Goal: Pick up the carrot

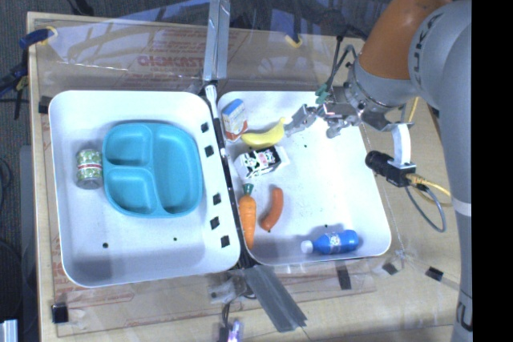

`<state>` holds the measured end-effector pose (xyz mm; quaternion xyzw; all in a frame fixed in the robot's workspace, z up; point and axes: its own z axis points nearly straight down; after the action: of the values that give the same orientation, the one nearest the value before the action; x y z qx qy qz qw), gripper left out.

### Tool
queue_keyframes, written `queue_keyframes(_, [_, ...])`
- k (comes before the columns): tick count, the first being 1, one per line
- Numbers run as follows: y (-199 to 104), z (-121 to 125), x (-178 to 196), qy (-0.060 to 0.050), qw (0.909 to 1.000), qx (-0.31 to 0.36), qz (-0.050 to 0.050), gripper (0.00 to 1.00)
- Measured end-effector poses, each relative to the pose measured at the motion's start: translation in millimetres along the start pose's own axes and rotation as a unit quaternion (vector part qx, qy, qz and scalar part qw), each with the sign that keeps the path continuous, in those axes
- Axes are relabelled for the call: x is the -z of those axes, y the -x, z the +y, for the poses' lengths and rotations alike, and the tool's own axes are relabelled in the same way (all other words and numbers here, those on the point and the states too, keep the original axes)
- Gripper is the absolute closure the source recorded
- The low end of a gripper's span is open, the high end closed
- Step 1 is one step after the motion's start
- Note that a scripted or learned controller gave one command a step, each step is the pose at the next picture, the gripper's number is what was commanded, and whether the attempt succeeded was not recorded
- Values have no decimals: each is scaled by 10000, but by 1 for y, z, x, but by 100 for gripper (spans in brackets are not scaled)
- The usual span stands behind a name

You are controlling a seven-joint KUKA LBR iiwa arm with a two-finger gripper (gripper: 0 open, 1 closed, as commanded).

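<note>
- Since the carrot (pixel 248 220) lies hard against the left wall of the right bin (pixel 365 172), green top pointing away from the near rim, access is one-sided: wall blocks a finger on that side.
- Gripper (pixel 309 116) sits near the bin's far end, just right of the banana (pixel 263 135), well apart from the carrot. Nothing between the fingers; they look a bit spread, so I read it as open w/ no load.
- Sausage (pixel 272 208) lies just beside the carrot on the right, tilted, prob. touching or nearly so at its near end. Can't tell which.
- Other stuff in right bin: small carton (pixel 233 118) at the far left corner, black/white pkg (pixel 261 162) between banana and carrot, blue bottle (pixel 334 241) near the front rim.
- Left bin (pixel 72 252) holds a blue divided tray (pixel 154 168) and a small can (pixel 90 166); irrelevant to this pick.
- Judgement: approach not begun. Next move needs travel toward the near left corner, then fingers aligned across the carrot's long axis.
- Risk: finger hits the wall or grabs the sausage instead.
</note>
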<state>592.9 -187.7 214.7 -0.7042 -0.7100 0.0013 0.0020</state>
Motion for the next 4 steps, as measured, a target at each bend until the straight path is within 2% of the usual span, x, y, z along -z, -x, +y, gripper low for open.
queue_keyframes(1, [-15,-74,-124,3,9953,971,4,0])
queue_keyframes(2, [-27,-80,-124,7,9995,313,3,0])
queue_keyframes(3, [-28,-79,-114,4,9994,350,4,100])
queue_keyframes(4, [-29,-38,-124,5,9938,-1114,3,100])
